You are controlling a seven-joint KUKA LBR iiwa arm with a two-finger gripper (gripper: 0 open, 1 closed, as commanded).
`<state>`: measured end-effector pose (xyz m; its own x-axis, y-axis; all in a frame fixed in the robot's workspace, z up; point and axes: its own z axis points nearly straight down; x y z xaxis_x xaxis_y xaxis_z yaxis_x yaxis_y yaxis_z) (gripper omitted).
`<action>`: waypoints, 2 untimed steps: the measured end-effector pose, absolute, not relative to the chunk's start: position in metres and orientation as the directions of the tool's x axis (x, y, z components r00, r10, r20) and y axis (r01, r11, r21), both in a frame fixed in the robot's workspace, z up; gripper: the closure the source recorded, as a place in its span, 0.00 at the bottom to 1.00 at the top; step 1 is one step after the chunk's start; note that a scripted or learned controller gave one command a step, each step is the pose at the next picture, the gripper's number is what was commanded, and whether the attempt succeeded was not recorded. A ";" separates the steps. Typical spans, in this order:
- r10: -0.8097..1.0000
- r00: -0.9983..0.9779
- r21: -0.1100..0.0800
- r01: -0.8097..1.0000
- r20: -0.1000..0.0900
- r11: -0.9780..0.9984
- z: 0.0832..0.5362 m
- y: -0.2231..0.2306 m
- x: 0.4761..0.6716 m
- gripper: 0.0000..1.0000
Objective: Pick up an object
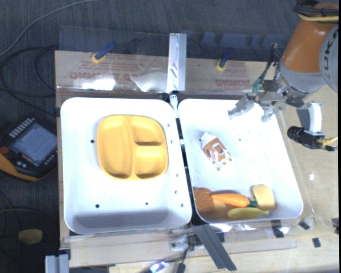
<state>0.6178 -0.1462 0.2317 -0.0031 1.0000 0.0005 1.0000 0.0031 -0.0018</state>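
White plastic walls frame both bins, and our gripper [251, 107] hangs over the upper right corner of the right bin [273, 152], its two pale fingers spread apart with nothing between them. We read the tool as released and not yet committed to any target.

The nearest candidate is the small white and orange packet [216, 152], lying flat and alone on the bin floor, well apart from the walls. We judge it light and somewhat crushable, probably slick on its printed face, so we would close across its narrow width, not its long axis. Bare floor surrounds it on every side, which gives the fingers room to come straight down.

The other things crowd the bin's near edge: a carrot [232, 199], a pale yellow block [263, 196], a yellow-green piece [244, 212] just below them, and a brown item [203, 201] at the left. They touch or nearly touch each other and sit close to the wall, so we expect a finger to catch the rim or nudge a neighbour there. The carrot looks stiff and rounded, likely to roll out of a loose pinch.

The left bin [79, 152] holds a yellow divided tray [132, 147], broad and shallow, which we judge awkward for two fingers except at its lip.
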 end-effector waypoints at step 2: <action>0.970 -0.244 0.012 0.970 -0.006 0.244 0.090 -0.098 0.609 0.00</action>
